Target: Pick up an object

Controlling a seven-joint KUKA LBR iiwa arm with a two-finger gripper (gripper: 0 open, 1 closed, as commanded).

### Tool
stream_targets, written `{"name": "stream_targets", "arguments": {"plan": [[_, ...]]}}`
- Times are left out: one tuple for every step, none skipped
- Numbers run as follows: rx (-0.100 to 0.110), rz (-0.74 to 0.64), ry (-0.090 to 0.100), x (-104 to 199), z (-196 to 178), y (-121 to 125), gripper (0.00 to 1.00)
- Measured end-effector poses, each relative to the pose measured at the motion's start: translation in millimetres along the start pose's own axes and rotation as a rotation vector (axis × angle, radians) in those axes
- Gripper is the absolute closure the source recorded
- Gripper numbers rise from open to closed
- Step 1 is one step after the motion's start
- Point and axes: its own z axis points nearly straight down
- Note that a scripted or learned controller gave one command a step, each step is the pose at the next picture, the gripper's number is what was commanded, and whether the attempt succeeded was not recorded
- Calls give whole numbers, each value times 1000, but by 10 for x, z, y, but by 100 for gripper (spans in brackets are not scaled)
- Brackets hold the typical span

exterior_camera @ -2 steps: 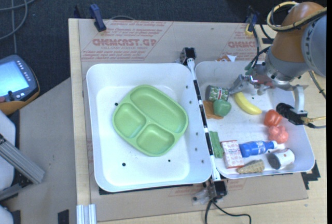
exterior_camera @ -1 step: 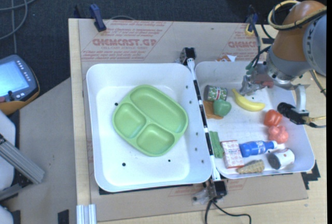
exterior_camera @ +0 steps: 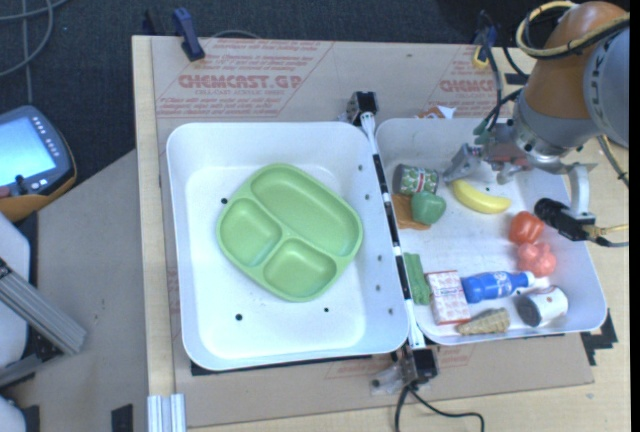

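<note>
Nearest the frame's bottom edge, the right bin [exterior_camera: 596,312] crowds a banana [exterior_camera: 480,197], tomatoes [exterior_camera: 530,238] and a blue bottle [exterior_camera: 497,285] together as pickable objects, while the claw [exterior_camera: 484,160] hovers just above the banana, its opening impossible to tell.

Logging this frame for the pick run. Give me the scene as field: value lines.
left bin: holds green divided tray
right bin: banana, green pepper, can, red items, blue bottle, other small items
arm: over right bin's far side
pincer: just above banana, grip state unclear
held object: none visible
</note>
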Motion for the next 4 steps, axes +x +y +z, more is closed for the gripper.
{"name": "stream_targets", "arguments": {"plan": [[9,0,3,-117,280,-130,0],[4,0,2,-110,155,-113,100],[2,-2,-13,577,206,-104,100],[-2,-8,4,1339,-801,-555,100]]}}
